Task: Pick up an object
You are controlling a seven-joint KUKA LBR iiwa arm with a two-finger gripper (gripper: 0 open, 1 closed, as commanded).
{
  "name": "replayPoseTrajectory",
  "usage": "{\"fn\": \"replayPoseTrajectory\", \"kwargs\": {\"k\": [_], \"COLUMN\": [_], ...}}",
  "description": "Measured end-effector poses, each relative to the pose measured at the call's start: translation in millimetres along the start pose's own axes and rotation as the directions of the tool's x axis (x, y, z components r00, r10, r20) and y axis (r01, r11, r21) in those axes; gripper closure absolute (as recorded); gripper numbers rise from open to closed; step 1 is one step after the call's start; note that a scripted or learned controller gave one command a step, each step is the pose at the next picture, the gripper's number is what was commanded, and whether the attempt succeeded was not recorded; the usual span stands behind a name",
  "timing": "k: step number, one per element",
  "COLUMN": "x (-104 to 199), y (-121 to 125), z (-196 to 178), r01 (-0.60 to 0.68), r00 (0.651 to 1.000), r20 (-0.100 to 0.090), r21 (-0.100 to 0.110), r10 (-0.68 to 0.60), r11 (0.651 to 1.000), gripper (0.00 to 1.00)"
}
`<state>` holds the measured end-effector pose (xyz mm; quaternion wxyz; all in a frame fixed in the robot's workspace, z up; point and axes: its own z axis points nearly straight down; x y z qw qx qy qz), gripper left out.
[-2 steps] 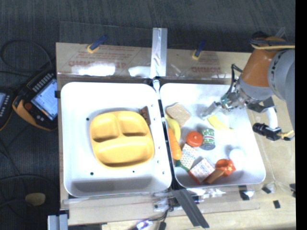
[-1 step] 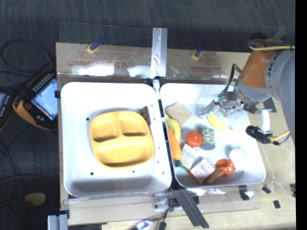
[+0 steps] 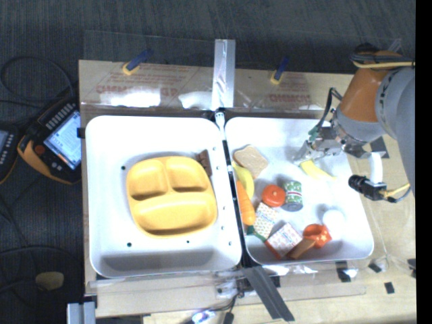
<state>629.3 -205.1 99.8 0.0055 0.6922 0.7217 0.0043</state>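
Observation:
The right bin holds several small items: a bread slice, a banana, a carrot, a red tomato, a green-labelled can, a white ball, a red pepper and two small cartons. A pale yellow wedge lies near the bin's far right. My gripper hangs low over the bin's back right part, just above that wedge. Nothing can be seen held in it.
The left bin holds a yellow divided tray, with a small brown piece at its far corner. A metal divider stands behind the bins. A handheld pendant lies off the bench at left.

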Motion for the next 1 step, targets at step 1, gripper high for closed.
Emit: {"fn": "replayPoseTrajectory", "kwargs": {"k": [1], "x": [83.9], "y": [44.1], "z": [-80.8], "r01": [0.055], "r00": [0.998], "r20": [-0.002], "r21": [0.014], "r10": [-0.055], "r11": [0.998], "gripper": [1.0]}}
